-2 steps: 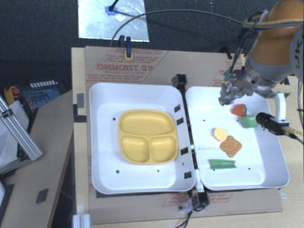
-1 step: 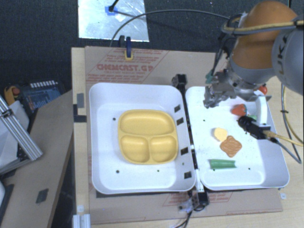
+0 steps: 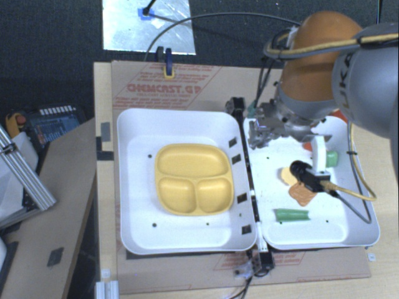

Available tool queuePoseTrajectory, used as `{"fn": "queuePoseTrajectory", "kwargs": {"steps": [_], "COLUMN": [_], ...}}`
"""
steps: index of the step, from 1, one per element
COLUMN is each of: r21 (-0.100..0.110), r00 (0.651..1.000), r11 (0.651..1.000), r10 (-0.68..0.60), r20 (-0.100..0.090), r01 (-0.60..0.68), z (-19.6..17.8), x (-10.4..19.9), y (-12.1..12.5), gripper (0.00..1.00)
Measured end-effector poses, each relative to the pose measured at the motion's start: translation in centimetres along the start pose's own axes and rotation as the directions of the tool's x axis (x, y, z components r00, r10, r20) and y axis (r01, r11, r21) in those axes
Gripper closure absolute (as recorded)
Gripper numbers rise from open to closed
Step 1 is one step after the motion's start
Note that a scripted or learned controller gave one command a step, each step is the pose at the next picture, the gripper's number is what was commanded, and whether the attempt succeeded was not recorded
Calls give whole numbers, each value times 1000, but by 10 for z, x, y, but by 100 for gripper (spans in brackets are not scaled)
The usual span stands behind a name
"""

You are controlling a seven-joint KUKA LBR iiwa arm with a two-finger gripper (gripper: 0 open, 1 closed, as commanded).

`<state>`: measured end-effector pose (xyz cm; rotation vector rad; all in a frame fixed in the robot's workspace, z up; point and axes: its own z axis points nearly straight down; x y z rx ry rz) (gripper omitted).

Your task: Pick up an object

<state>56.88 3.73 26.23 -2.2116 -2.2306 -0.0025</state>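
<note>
Two bins (image 3: 124, 185) sit on your counter (image 3: 103, 204). The claw (image 3: 260, 131) hangs over the green stick (image 3: 291, 215)'s bin; you cannot tell if it's spread.

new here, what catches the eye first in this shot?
A yellow divided plate sits in the middle of the left bin and stands out against the white. The arm, with its big orange band, hangs over the far side of the right bin, its gripper close to the divider between the bins. A green strip and an orange scrap lie nearer that bin's front.
</note>
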Motion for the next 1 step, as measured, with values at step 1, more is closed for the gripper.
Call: {"fn": "queuePoseTrajectory", "kwargs": {"steps": [1], "r21": [-1], "r00": [1000], "r11": [1000], "r10": [-1], "r20": [0], "r01": [1], "z": [3], "x": [57], "y": [-4], "gripper": [100]}}
